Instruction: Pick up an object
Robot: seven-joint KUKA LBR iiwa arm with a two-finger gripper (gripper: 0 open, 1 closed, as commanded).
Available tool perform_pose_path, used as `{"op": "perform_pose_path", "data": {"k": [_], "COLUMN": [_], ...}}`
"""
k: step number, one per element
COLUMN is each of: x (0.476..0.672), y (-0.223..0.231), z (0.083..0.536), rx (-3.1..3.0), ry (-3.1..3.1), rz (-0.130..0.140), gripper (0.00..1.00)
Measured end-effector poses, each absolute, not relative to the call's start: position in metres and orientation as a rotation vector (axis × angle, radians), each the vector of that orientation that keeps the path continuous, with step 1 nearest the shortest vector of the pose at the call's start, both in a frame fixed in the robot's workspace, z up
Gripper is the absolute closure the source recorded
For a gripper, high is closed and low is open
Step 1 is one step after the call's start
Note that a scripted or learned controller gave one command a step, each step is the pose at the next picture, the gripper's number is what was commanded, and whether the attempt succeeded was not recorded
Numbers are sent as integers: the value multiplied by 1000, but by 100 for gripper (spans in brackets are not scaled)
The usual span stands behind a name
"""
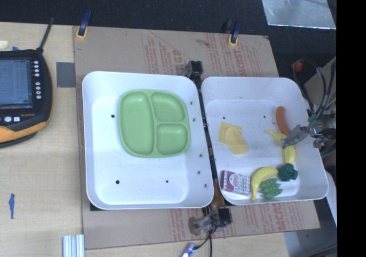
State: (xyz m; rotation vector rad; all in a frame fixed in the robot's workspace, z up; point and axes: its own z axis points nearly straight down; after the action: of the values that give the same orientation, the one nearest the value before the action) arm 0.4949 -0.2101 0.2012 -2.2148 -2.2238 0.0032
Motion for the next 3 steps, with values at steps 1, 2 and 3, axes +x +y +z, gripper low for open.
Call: {"op": "perform_pose_path", "data": {"k": [1, 2, 3], "x": [535, 535, 589], "y": [-211, -212, -146], "z": [97, 108, 203], "rx": [-2210, -2208, -2216], "ry": [-2227, -2229, -2225], "rz": [6, 7, -1], "gripper": [0, 100, 100]}}
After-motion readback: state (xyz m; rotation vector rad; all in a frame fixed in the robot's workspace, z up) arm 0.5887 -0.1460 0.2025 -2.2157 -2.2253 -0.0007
